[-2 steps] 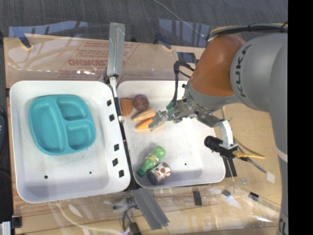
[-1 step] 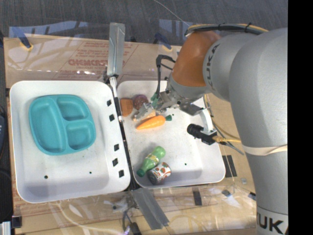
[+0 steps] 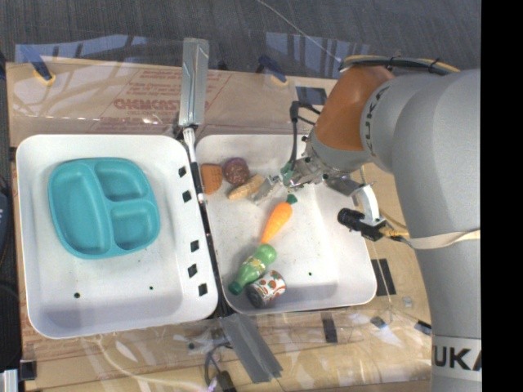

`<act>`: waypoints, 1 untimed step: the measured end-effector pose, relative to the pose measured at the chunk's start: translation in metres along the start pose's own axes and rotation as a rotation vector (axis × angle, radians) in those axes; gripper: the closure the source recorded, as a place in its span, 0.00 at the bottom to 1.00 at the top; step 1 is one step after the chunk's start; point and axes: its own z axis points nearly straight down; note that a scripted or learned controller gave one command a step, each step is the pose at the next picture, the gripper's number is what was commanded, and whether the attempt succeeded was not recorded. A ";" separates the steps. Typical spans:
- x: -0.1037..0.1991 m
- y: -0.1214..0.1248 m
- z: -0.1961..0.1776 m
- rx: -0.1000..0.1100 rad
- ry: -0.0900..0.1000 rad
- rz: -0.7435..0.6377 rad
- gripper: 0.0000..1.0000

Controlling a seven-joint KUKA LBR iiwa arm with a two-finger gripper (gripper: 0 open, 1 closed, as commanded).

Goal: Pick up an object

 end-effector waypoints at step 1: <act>-0.016 -0.036 -0.001 -0.001 0.002 -0.373 0.00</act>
